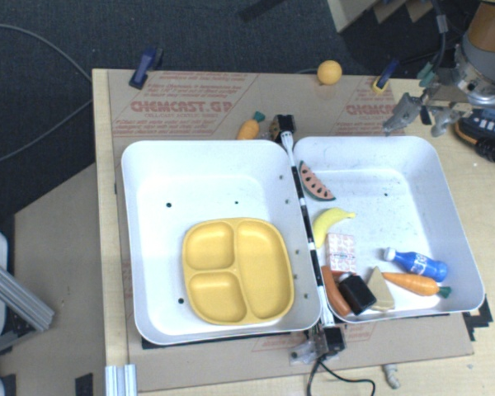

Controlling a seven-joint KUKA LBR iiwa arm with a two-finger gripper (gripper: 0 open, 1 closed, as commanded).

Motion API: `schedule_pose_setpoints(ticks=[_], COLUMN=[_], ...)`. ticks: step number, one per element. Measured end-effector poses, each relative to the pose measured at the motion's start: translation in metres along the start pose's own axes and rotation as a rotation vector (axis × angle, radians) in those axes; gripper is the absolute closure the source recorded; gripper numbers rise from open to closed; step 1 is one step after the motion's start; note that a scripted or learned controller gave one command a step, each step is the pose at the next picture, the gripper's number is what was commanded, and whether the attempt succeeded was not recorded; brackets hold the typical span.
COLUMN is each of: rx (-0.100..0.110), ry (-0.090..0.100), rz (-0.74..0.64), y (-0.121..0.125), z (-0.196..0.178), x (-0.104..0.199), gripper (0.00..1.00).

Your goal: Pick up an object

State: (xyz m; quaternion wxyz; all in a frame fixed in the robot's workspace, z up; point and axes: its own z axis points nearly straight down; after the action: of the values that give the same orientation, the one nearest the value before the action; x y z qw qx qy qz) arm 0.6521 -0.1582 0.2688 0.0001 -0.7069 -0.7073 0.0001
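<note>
Single fixed camera above bench (107,221), slanted down, both bins (148,221) framed.

yellow tray (238,269) smooth matt plastic; white bins (148,221) glossy plastic; bench (107,180) matt cardboard-like board.

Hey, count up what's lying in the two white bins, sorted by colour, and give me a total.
Yellow: 2, tray, banana
Orange: 1, carrot
Blue: 1, bottle
Red: 2, watermelon slice, sausage
Black: 1, block
Tan: 1, wedge
Pink-white: 1, packet
Total: 9
</note>
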Motion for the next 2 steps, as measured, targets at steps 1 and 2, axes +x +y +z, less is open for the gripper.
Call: schedule_pose_setpoints(ticks=[1,2], rx=[0.001,0.003], ry=[0.000,0.001], rz=[0.001,0.002], y=[-0.075,-0.159], z=[0.073,0.148], x=[0.021,0.042], gripper=[0.00,0.00])
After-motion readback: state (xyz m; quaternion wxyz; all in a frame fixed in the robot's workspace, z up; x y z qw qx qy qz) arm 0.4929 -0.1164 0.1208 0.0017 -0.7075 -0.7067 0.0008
